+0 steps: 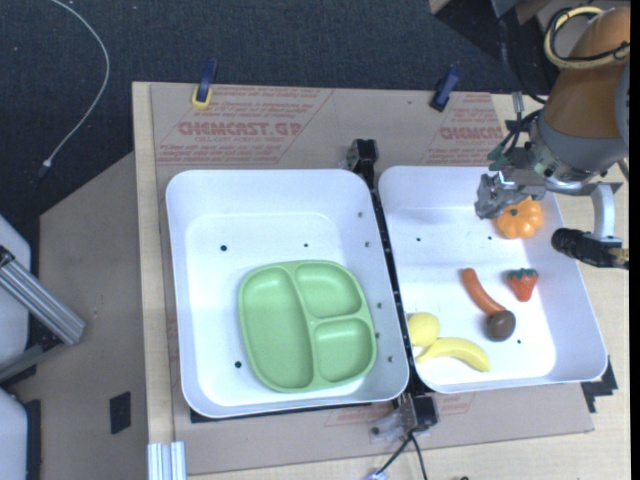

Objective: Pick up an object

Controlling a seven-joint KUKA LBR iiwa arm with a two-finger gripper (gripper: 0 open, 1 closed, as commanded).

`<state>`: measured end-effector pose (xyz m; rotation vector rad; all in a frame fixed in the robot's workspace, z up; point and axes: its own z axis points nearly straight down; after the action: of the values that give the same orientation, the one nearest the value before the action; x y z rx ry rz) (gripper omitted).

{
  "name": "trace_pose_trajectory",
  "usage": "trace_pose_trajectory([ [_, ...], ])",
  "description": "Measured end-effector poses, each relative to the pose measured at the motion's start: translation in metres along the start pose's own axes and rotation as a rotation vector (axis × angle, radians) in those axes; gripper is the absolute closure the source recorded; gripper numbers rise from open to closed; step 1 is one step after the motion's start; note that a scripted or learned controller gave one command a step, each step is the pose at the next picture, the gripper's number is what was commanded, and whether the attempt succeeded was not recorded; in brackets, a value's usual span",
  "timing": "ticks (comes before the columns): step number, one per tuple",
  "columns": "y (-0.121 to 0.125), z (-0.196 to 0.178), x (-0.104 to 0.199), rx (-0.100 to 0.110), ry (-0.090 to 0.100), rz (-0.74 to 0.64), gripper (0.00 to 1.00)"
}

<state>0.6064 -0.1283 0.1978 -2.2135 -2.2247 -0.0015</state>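
Gripper [497, 196] sits low over the far part of the right white plastic bin [570, 363], its grey metal head touching or just above the left edge of the round orange toy fruit [520, 220]. Looks like that fruit is the pick target, since the arm comes in from the right and this is the closest item to its reach. Can't tell whether the hand is open or closed, nor whether it has hold of anything: the fruit lies beside and nearer than the head, not visibly clamped. Other candidates lie nearer in the same bin: long orange carrot-like toy [481, 290], small red strawberry toy [523, 284] to its right, brown round piece [500, 324] at the carrot's near end, yellow banana [459, 353] and pale yellow lemon-like toy [422, 328] by the left wall. Left white bin [190, 208] holds a green three-compartment plastic plate [305, 323], presumably a drop spot, compartments bare. Risk: round fruit rolls off if the approach is off-centre.
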Motion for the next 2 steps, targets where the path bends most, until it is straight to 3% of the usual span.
trace_pose_trajectory([
  [2,0.005,-0.01,0.107,0.0,0.0,-0.001,1.0],
])
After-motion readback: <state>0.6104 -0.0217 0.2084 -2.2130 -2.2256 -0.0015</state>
